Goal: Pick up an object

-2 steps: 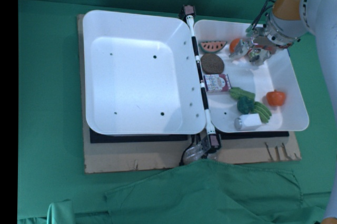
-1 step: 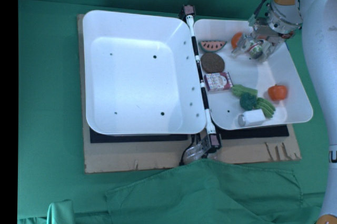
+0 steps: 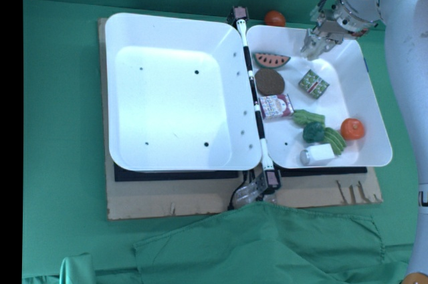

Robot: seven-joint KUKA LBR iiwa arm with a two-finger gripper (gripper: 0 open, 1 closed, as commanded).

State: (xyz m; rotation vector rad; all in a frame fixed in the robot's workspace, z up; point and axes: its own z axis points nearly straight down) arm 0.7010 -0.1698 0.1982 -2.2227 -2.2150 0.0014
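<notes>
My gripper [image 3: 314, 49] hangs over the far part of the right bin [image 3: 374, 135], with nothing visible between its fingers. Below it to the left lies a watermelon slice [image 3: 271, 61]. A brown round patty [image 3: 269, 81] and a pink carton [image 3: 275, 105] lie near the bin's left wall. A small green-and-red box [image 3: 313, 84] sits just nearer than the gripper. Toward the front are a green pepper [image 3: 307, 117], broccoli [image 3: 313, 133], an orange tomato [image 3: 352, 129], a green cucumber-like piece [image 3: 335, 140] and a white can [image 3: 317, 154].
The left bin [image 3: 134, 142] stands beside the right one, with a black-and-white divider bar [image 3: 253, 92] between them. A red tomato [image 3: 274, 19] lies outside, behind the right bin. Green cloth [image 3: 267, 242] is bunched at the front. The grey arm [image 3: 404, 42] runs down the right side.
</notes>
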